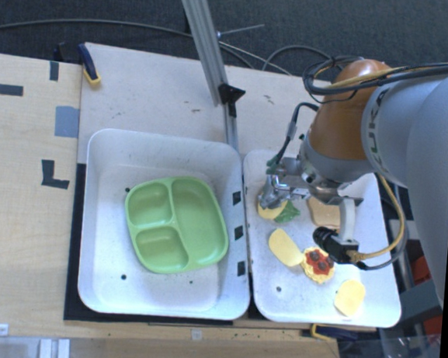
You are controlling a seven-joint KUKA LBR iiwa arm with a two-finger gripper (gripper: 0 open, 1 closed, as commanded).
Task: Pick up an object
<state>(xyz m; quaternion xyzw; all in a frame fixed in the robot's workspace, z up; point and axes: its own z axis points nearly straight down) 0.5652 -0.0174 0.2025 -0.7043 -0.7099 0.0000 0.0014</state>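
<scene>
A divided tray (176, 225) is lying in the left bin (97, 202). In the right bin (381, 293), several small food pieces (286, 248) are sitting near one another, with the gripper (271, 196) hanging over the piece nearest the left bin.

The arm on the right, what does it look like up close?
The arm is a thick, rounded grey tube with a glossy orange band above the wrist. Black and yellowish cables loop alongside it. At its end sits a small silvery metal gripper.
</scene>
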